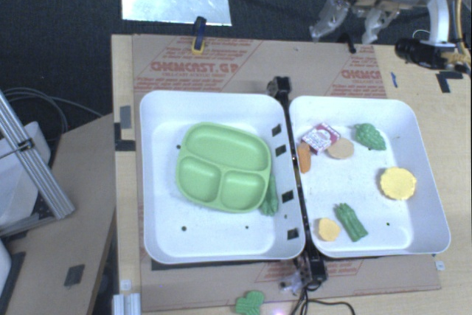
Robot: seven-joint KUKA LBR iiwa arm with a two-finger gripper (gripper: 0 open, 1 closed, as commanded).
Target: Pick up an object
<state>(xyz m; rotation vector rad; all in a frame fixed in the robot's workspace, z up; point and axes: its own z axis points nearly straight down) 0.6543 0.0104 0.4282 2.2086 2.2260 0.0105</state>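
Observation:
My gripper (350,20) hangs high above the bench, beyond the far edge of the right bin (426,158), open with nothing between its fingers. In that bin lie a pink and white packet (321,137), a tan round disc (341,150), an orange carrot piece (304,157), a green leafy piece (369,136), a yellow round piece (398,183), a green stalk (351,221) and a small yellow-orange piece (328,229). All lie well below and in front of the gripper.
The left bin (158,122) holds a light green divided plate (223,167), with a thin green item (270,195) against its right side. A green toy (251,302) lies outside the bins at the front. Black clips run along the divider (287,158) between the bins.

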